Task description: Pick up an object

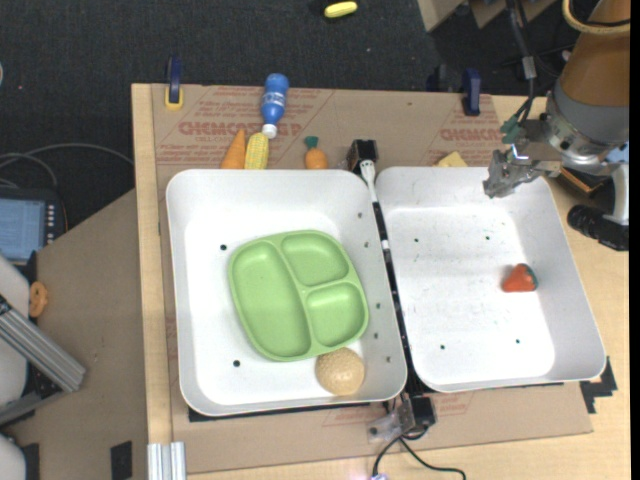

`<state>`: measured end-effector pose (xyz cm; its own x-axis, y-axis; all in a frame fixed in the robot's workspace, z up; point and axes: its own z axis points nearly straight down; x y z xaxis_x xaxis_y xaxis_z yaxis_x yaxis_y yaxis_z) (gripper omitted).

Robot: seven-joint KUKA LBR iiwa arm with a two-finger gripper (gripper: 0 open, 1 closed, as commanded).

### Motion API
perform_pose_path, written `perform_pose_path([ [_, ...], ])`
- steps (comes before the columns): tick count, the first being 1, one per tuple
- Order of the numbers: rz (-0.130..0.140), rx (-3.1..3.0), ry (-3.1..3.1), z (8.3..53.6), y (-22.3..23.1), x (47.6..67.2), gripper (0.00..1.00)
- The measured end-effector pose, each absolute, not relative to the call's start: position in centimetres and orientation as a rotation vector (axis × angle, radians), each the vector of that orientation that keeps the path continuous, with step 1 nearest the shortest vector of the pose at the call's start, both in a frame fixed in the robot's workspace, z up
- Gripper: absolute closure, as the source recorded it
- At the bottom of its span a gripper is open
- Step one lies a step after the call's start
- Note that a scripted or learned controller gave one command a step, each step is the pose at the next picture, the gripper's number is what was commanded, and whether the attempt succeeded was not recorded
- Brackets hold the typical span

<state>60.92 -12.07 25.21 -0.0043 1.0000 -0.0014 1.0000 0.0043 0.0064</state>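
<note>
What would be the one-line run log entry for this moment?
claw: above right bin rear edge | strawberry: in right bin, untouched | green divided plate: left bin | pick: not done

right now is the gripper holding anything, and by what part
Nothing is held. The gripper hangs over the right bin's far edge, well apart from the red strawberry lying in that bin.

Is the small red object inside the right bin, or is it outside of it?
Inside. The red object lies on the floor of the right bin, near its right wall, apart from the gripper at the bin's upper edge.
</note>
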Motion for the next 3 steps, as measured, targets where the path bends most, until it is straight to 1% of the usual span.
perform_pose_path([
  [1,-0.004,2.225,2.223,24.3,-11.4,59.0,1.00],
  [2,-0.004,2.225,2.221,23.5,-12.6,58.3,1.00],
  [3,-0.003,2.223,2.222,23.6,-12.6,58.3,0.00],
])
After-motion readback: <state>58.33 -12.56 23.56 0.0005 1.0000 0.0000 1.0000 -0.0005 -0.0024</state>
